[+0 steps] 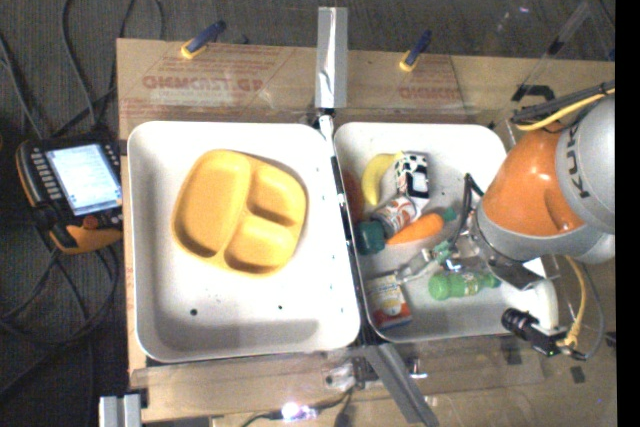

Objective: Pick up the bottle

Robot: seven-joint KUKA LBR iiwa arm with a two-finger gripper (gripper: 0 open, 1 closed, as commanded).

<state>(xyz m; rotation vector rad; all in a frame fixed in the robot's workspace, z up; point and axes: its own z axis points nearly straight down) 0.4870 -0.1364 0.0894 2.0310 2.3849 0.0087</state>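
At the near edge of the right bin (350, 260) a small carton (388, 303) lies flat against the wall shared with the left bin (140, 245). Just right of the carton a green bottle (465, 286) lies on its side, neck towards the carton. The arm (535, 195) reaches over this bin from the right, its orange band above the bottle. The jaws sit at the green bottle's neck end, low over the bin floor; whether they are apart, together or touching the bottle I cannot tell.

Beyond them a carrot (417, 229) lies slantwise. Pressed along its far side is a second bottle (388, 220) with a teal cap and red-and-white label, also on its side, cap towards the shared wall. Farther back are a banana (375, 177) and, beside it, a black-and-white item (412, 173), both near the bin's far wall.

The left bin holds a yellow divided tray (241, 211), roughly central. Past the bins the desk (230, 85) carries a metal post (331, 55) and two blue clamps (203, 37). A pendant (75, 177) lies on the floor at left.
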